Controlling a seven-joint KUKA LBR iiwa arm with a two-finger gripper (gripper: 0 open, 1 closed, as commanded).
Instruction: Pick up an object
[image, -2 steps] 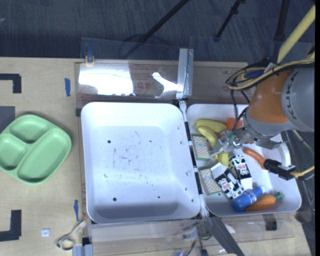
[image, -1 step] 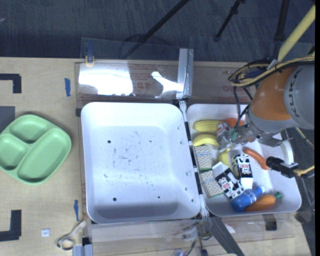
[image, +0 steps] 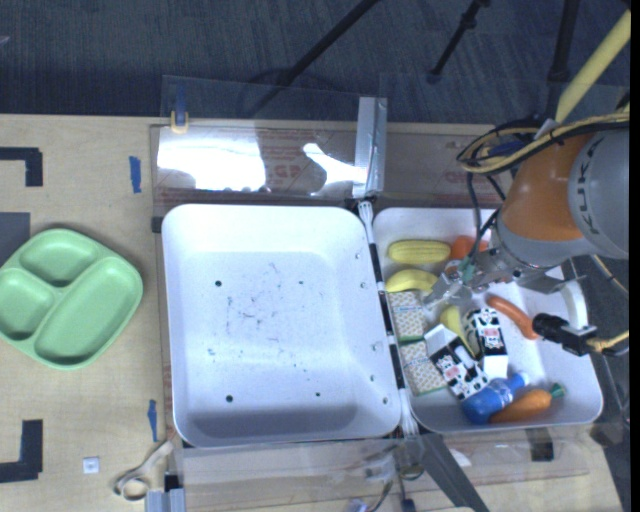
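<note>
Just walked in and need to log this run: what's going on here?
The robot arm reaches in from the right, with its gripper down among the clutter in the right bin: bananas, carrots, a blue bottle. Nothing looks lifted yet. The left bin holds none of them. A green divided plate sits on the bench.

Bench bystanders
A green divided plate (image: 66, 297) lies at the far left on the wooden bench (image: 80, 420); blue tape (image: 134, 173) sits beyond it; the left white bin (image: 180, 300) stands beside it.

Two white bins (image: 270, 320) (one green tray (image: 65, 297))
</note>
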